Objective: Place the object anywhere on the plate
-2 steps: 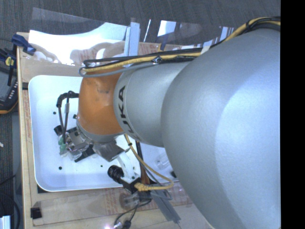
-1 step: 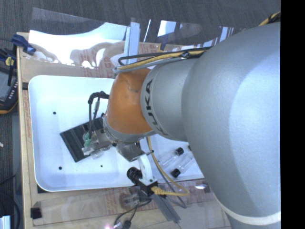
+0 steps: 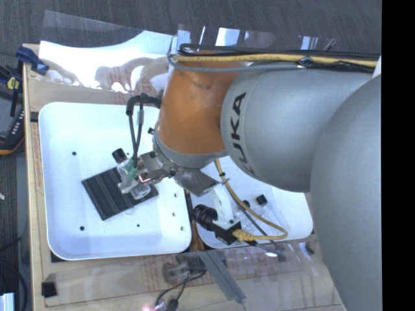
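The gripper (image 3: 137, 181) sits over the dark ribbed plate (image 3: 107, 194) in the left bin (image 3: 65, 141); jaw state cannot be told; placement looks unconfirmed.

Bench with two white bins, viewed from above at a slant.
A pale wooden bench (image 3: 97, 280) is seen carrying the left bin (image 3: 65, 173) and the right bin (image 3: 292, 222) side by side, rims nearly touching. The right bin is largely covered by the arm. Cables are laid along the bench's front edge.
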Controlling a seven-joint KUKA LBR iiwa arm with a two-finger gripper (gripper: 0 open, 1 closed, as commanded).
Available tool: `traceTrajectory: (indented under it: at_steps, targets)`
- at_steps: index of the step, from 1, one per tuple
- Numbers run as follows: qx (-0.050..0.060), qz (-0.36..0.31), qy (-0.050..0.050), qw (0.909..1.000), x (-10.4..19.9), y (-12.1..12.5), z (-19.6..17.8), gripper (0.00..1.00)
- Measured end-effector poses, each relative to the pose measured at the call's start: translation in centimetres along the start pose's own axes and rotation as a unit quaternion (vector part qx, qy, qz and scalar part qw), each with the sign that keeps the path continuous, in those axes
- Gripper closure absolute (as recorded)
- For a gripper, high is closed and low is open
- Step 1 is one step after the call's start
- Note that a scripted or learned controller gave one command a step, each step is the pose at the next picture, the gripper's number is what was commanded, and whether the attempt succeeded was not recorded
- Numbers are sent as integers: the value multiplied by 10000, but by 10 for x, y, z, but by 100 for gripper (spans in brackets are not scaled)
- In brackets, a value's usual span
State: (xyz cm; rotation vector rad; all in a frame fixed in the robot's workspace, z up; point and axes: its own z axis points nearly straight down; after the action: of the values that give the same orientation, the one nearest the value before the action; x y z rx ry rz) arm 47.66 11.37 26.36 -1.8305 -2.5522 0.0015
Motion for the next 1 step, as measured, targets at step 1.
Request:
traceTrajectory:
  at_steps: [1]
  targets:
    - [-8,-475,-1,9989,-23,102,-111,100]
